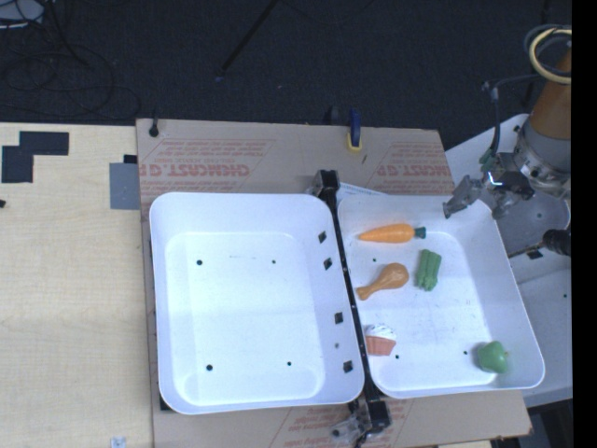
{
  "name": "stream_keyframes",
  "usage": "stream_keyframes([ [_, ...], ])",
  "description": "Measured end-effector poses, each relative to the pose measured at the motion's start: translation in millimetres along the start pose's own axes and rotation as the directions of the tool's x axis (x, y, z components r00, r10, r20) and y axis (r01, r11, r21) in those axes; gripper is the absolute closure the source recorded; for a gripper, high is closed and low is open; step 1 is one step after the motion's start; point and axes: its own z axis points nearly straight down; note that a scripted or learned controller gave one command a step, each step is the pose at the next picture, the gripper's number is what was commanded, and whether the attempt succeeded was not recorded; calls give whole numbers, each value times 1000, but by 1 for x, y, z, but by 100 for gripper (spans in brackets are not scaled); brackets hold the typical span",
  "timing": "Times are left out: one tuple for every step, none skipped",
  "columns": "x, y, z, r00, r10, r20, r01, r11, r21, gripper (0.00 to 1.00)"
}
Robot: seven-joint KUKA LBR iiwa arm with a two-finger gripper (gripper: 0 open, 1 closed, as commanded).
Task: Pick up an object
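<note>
The gripper (478,194) hangs at the right bin's (522,329) far right corner, just outside the rim, its two dark fingers spread apart with nothing between them. No object is picked yet; by the look of it this is the approach step, with a target still to be chosen and the arm well above the toys.

Nearest to the gripper lies the toy carrot (387,234), flat on the bin floor with its green tip toward the right. Just below it sit the toy chicken drumstick (384,280) and, close beside that, a small green vegetable piece (428,270), the two near each other but apart. Further toward the near side, a red-and-white toy piece (379,340) rests against the bin's left wall, and a round green toy (492,357) sits in the near right corner.

The next move likely calls for swinging inward over the carrot, descending, and closing across its narrow width. The drumstick and green piece stand close together, which could crowd the fingers; the wall-hugging pieces look harder to straddle. The left bin (182,250) lies alongside.
</note>
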Motion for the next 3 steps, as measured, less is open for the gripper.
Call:
stream_keyframes([
  [34, -47, 88, 1000, 2, -5, -2, 1000, 11, 0],
  [122, -10, 136, 1000, -6, -2, 6, 1000, 2, 0],
  [133, 3, 6, 1000, -3, 1, 3, 1000, -12, 0],
])
